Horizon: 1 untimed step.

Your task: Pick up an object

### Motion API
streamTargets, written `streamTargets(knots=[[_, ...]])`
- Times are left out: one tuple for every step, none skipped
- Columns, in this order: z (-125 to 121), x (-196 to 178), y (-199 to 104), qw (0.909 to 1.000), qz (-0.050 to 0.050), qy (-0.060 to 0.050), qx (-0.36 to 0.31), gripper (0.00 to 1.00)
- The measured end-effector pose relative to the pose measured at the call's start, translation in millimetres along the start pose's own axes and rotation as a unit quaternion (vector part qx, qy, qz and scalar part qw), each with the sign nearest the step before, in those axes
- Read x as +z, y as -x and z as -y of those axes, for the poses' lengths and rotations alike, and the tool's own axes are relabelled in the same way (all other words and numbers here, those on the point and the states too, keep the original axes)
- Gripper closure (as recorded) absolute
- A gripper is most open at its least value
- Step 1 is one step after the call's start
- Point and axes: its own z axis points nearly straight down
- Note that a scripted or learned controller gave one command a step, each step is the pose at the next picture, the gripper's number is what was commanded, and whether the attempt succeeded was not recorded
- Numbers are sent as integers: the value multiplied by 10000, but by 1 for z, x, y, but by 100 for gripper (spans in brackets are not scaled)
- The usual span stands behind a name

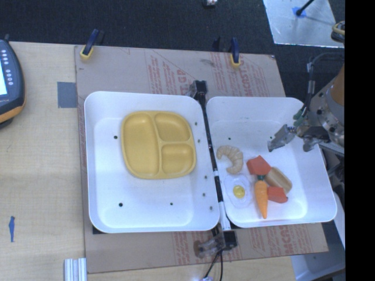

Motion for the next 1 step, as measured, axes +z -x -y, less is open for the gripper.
streamTargets(knots=[[-26, 80, -38, 10000, -8, -29, -25, 0]])
